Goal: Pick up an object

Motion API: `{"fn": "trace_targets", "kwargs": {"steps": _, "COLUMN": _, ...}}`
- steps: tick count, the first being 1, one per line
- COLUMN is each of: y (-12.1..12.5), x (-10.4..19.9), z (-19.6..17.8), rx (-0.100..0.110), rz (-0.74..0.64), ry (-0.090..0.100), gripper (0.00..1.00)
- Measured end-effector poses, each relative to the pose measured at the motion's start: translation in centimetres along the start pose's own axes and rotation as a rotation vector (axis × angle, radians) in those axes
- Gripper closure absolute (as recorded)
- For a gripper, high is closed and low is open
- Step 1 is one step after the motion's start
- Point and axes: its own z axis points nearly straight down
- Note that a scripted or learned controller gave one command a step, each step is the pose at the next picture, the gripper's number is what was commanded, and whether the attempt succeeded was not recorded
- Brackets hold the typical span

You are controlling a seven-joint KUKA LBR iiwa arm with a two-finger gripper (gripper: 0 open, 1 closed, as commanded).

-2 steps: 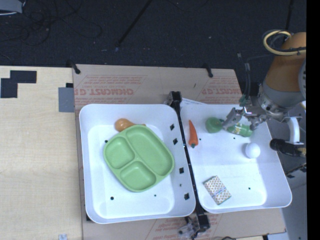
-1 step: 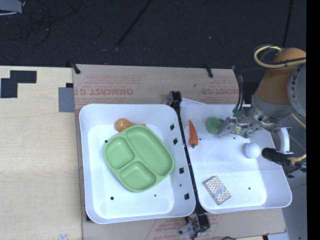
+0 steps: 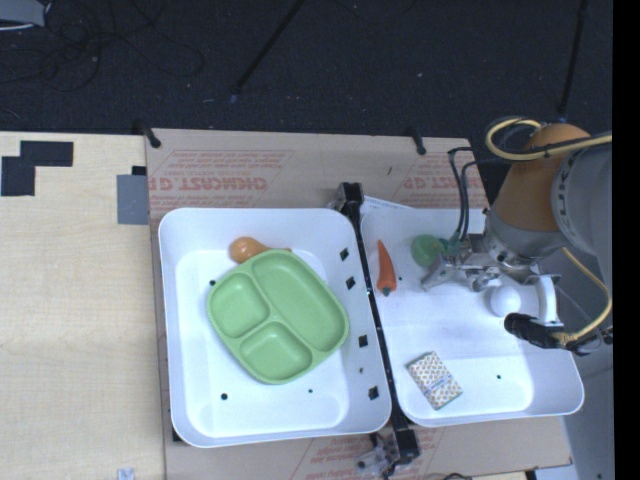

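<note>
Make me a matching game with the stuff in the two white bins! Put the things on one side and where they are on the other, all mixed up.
Things:
1. green divided plate
2. carrot
3. patterned packet
4. orange ball

Places:
A. right bin, near corner
B. left bin, peeking out behind the plate
C. left bin, middle
D. right bin, beside the divider

Pairs: 1-C, 2-D, 3-A, 4-B

Green plate (image 3: 277, 315): in left bin (image 3: 190, 388)
Orange ball (image 3: 245, 249): touching plate's far edge
Carrot (image 3: 385, 267): right of plate, in right bin (image 3: 520, 388)
</note>
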Motion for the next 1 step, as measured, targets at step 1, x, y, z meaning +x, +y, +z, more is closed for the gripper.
{"fn": "trace_targets", "kwargs": {"steps": 1, "y": 0.07, "x": -0.09, "z": -1.33, "rx": -0.003, "rz": 0.002, "ry": -0.001, "gripper": 1.00}}
